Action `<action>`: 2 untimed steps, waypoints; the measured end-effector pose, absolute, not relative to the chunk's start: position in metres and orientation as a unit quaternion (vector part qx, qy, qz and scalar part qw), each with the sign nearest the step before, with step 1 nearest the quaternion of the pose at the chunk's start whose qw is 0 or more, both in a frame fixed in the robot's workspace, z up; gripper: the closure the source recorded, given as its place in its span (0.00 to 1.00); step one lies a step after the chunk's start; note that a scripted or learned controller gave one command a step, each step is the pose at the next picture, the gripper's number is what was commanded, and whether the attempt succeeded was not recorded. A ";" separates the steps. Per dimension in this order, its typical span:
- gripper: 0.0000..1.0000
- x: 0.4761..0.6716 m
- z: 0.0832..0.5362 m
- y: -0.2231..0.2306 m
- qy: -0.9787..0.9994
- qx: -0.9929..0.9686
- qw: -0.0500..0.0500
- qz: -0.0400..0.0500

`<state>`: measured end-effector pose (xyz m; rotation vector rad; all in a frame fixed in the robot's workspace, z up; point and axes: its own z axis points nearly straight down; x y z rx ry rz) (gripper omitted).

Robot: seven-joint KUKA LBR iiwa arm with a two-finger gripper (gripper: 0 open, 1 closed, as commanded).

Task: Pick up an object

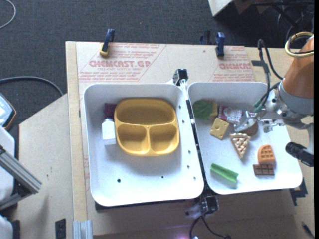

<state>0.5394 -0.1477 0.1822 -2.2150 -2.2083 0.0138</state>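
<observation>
Even, fairly bright overhead light, no hard shadows. Both white bins (144, 195) run near blown-out, with soft shading under their rims. Slight glare on the yellow tray (147, 126). Overall soft, low-res; small items in the right bin are fuzzy. Dark floor past the table's (75, 133) far edge is noisy.

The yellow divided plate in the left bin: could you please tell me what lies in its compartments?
The yellow divided plate shows three bare compartments. A small white bottle and a dark item sit beside its left rim; anything underneath is covered.
</observation>
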 end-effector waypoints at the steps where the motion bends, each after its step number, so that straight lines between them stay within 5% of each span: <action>1: 0.00 0.543 0.190 -0.148 -0.707 -0.707 0.001 0.000; 2: 0.00 0.547 0.146 -0.147 -0.707 -0.707 0.003 0.001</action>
